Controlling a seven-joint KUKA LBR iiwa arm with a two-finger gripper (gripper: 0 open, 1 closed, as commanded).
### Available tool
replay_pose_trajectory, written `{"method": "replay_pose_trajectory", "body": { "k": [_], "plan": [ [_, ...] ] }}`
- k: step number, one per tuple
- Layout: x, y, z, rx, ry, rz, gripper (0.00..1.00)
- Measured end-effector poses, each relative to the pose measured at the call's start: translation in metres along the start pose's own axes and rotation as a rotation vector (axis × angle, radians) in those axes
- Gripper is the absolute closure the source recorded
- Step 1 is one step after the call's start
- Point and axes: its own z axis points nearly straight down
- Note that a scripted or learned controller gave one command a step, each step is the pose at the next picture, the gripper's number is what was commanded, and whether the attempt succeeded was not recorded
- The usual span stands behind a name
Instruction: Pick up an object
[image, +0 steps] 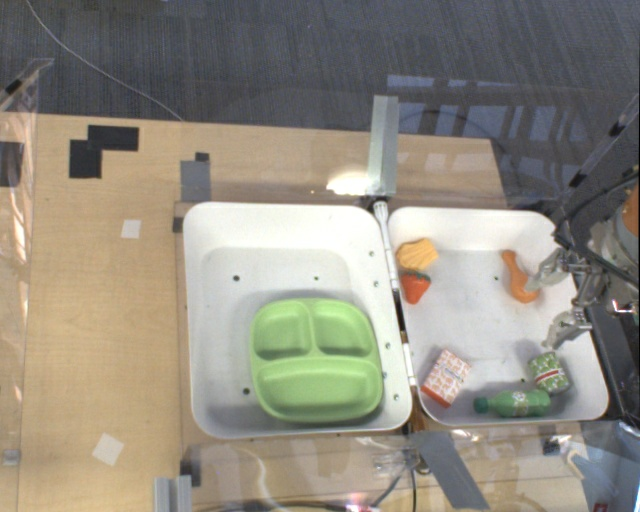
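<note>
I see a curved orange plastic piece (518, 279) lying in the right white bin (470, 300), near its far right corner. My gripper (556, 298) hangs just beside it at the bin's right wall, its two fingers (547, 269) spread wide with nothing between them. Below sit a small green-and-white can (548, 371) and a green plastic bottle (513, 402) on its side. A red-and-white carton (446, 377) lies nearer the divider. The left white bin (215, 300) holds a green sectioned plate (316, 360).
</note>
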Motion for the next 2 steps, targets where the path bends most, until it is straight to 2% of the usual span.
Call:
{"method": "replay_pose_trajectory", "body": {
  "k": [1, 2],
  "plan": [
    [-0.057, 0.022, 0.123, 0.002, -0.013, 0.089, 0.00],
    [-0.060, 0.023, 0.109, 0.004, -0.022, 0.084, 1.00]
  ]
}}
